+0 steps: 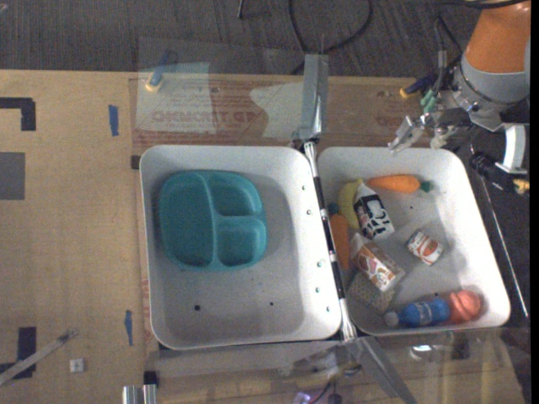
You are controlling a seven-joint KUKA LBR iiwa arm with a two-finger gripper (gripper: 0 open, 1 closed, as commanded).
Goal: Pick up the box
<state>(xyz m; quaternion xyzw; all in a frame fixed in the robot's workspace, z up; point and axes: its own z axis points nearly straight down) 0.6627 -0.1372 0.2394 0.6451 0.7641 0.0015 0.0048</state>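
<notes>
Currently: gripper [410, 133] above right bin's [488, 225] far rim, fingers spread, holding nothing. Box [378, 267] lies mid-bin, nearer you, long axis diagonal. You reach down-left.

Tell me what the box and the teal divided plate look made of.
Box: probably printed cardboard, with flat faces, sharp edges and a matte orange and white print. Teal divided plate: likely moulded plastic, one even colour with rounded ridges and a soft sheen.
</notes>
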